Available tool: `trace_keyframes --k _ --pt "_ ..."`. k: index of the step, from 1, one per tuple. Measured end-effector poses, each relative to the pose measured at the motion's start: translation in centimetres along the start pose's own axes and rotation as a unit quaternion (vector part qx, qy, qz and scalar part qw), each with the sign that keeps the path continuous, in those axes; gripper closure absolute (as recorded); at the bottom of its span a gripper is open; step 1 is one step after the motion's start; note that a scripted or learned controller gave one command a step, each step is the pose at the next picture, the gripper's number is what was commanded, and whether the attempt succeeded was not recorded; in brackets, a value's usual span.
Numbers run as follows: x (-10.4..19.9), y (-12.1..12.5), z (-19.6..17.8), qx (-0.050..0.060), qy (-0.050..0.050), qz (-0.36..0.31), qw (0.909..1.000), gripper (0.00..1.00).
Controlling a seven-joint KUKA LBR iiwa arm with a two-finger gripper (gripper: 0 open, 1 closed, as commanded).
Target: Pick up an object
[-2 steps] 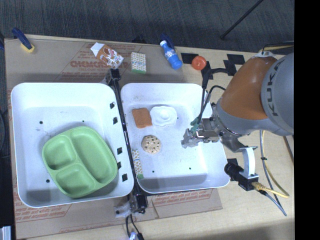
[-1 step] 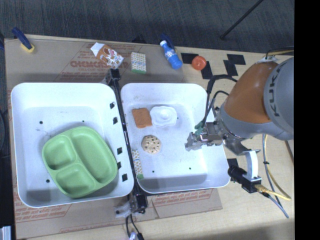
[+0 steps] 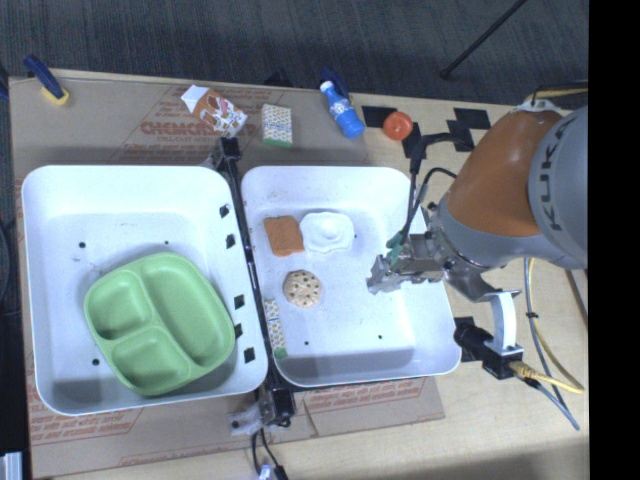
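Note:
In the right bin point(image 3: 340, 358) lie three small objects: an orange square piece point(image 3: 283, 235), a white rounded piece point(image 3: 326, 231) just right of it, and a round speckled cookie point(image 3: 302, 288) below them. My gripper point(image 3: 385, 276) hangs over the right part of this bin, to the right of the cookie and apart from all three objects. Nothing shows between its fingers.
The left bin point(image 3: 60, 208) holds a green divided plate point(image 3: 158, 322). Behind the bins on the cardboard lie a blue bottle point(image 3: 343, 110), an orange ball point(image 3: 398, 124), a snack packet point(image 3: 212, 111), a small box point(image 3: 277, 125) and a blue-yellow clip point(image 3: 46, 80).

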State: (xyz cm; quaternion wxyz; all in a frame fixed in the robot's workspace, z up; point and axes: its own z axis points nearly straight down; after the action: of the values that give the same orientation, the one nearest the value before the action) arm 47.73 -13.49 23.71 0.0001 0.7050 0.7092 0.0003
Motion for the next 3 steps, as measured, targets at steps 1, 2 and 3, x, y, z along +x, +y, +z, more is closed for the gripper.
trace_keyframes --k 1,2,3 --pt "0.3 0.0 0.4 0.001 0.0 -0.001 1.0 1.0" --pt "-1.7 -0.1 1.5 0.002 0.0 0.0 1.0 1.0" --pt "0.0 0.0 0.4 0.0 0.0 0.0 1.0 1.0"
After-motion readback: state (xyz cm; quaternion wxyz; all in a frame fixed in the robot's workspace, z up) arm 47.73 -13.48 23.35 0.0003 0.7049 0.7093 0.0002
